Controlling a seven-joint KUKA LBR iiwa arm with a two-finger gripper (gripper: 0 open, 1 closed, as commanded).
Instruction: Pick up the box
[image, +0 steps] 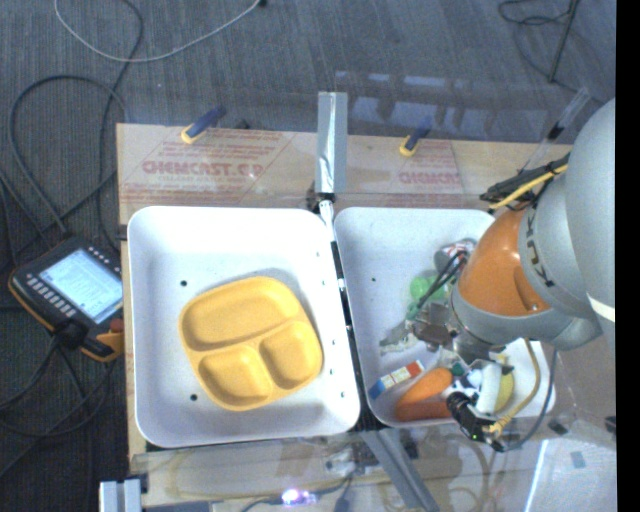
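Now, my arm (520, 270) low over the right bin (375, 300), hand (440, 335) hidden under the wrist so I can't tell its state, small box (393, 380) beside a carrot (425, 392), yellow tray (252, 342) in left bin (150, 300).

Gripper (432, 328) partly hidden behind wrist
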